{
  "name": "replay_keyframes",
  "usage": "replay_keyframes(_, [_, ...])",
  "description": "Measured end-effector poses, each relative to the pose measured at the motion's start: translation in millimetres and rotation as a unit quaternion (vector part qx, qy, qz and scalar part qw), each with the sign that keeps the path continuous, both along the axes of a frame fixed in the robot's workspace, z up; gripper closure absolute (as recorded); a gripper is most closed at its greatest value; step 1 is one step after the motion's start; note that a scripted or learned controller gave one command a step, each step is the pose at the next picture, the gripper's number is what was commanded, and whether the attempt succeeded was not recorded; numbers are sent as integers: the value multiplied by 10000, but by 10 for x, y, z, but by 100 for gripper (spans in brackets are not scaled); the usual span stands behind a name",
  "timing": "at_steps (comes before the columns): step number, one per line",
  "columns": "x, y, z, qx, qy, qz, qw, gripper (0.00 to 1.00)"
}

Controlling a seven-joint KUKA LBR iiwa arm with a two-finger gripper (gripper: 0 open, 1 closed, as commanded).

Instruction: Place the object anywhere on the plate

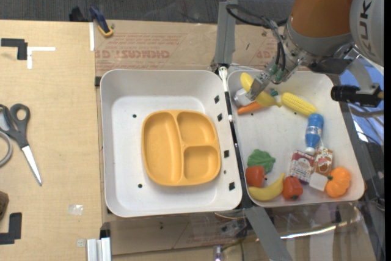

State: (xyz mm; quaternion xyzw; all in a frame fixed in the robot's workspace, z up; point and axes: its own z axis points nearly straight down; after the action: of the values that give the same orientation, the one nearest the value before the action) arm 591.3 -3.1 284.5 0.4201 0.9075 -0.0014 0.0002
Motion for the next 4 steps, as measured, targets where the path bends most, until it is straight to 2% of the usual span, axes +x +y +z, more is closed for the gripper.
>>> replay_keyframes(1, [-389, 685, -940, 5, 8, -511, 9987, 100])
replay_keyframes(2, [-388, 682, -940, 5, 5, -515, 9987, 0])
replay_keyframes(3, [-950, 805, -904, 8, 9, 10, 10000, 0])
replay_keyframes(4, [-1136, 535, -938, 6, 9, -1321, 9912, 0])
